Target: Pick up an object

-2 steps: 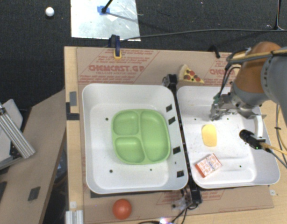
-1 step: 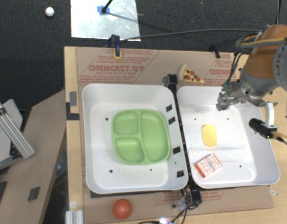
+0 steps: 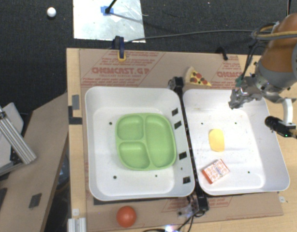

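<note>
Yellow and rounded, a small soft-looking block (image 3: 216,140) lies near the middle of the right-hand white bin (image 3: 272,153), with a red-and-white carton (image 3: 215,171) lying flat and askew just beside it, toward the bin's front edge. The robot's hand (image 3: 237,99) hangs above the bin's far side, well apart from both (whether it is wide or narrow cannot be told at this angle), and nothing is visibly held. To take either piece cleanly, the hand would likely need to travel forward and left, centre over one item alone, and descend straight so the neighbour is not nudged. The left bin (image 3: 97,105) carries a green divided tray (image 3: 145,141). On the worktop (image 3: 153,66), a toy pizza slice (image 3: 198,77) and an orange ball (image 3: 126,216) sit outside the bins.
</note>
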Tool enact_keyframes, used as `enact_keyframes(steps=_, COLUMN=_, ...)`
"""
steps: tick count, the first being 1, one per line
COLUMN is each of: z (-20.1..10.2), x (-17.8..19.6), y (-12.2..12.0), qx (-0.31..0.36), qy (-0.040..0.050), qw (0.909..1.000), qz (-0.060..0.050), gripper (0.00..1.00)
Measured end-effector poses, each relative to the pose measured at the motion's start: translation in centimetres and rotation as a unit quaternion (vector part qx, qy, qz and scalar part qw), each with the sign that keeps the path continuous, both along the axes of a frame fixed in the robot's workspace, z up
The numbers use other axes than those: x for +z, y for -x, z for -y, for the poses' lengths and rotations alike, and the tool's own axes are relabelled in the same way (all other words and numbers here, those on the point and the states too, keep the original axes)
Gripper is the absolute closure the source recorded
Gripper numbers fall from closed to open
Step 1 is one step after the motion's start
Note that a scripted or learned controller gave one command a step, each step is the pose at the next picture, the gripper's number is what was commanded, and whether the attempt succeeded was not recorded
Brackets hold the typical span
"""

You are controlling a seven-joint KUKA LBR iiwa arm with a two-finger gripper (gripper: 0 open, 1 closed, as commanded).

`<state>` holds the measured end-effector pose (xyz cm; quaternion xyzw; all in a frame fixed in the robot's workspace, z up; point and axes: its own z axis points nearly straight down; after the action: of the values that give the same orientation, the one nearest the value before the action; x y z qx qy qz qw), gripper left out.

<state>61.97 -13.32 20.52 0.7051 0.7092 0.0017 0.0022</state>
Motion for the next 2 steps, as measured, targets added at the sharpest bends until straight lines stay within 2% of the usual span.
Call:
enact_keyframes(steps=1, z=0.3, x=6.1, y=0.5, qx=0.000, qy=0.0002, qw=1.0000, qz=0.000, gripper=1.00)
enact_keyframes(steps=2, z=-4.3, x=6.5, y=2.3, qx=0.001, qy=-0.0004, qw=1.0000, qz=-0.002, gripper=1.00)
